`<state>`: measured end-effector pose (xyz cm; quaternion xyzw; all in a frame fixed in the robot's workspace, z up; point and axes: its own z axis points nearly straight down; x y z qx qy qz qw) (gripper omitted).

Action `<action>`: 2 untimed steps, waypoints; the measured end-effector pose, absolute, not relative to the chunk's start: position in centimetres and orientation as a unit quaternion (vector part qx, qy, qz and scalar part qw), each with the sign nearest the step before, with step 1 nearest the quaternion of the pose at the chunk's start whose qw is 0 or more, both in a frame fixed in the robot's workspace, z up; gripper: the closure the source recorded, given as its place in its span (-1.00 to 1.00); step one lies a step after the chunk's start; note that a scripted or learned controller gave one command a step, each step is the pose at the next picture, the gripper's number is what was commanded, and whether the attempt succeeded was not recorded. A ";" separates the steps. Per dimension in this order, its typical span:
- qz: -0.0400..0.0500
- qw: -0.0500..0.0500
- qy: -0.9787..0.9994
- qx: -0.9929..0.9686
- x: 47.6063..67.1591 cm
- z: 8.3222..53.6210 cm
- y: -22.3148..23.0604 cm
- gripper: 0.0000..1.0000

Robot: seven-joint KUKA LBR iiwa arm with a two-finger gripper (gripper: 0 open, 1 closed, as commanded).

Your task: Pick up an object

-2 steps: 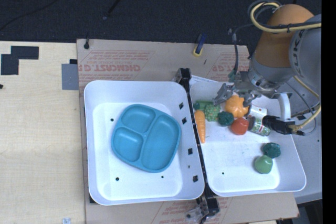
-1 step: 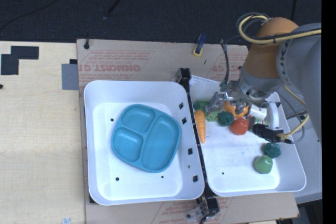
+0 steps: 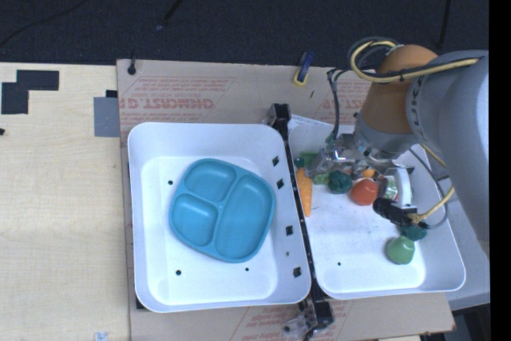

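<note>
Camera view showed a cluster of small toys in the right white bin (image 3: 431, 275): a dark green rounded piece (image 3: 341, 183) touching a red-orange ball (image 3: 364, 192), an orange carrot-shaped piece (image 3: 304, 194) against the divider, and a pale green ball (image 3: 400, 250) apart near the front. The gripper (image 3: 345, 161) sat low over the cluster; whether it was spread or closed, or held anything, I could not tell. Crowding risked a glancing contact that shoved pieces aside. A blue divided plate (image 3: 221, 208) lay in the left white bin (image 3: 152, 283).
</note>
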<state>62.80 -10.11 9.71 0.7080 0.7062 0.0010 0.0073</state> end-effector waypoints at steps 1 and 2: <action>0.000 0.003 0.706 0.709 62.6 10.7 -10.0 1.00; 0.000 0.000 0.707 0.707 62.6 14.9 -9.8 1.00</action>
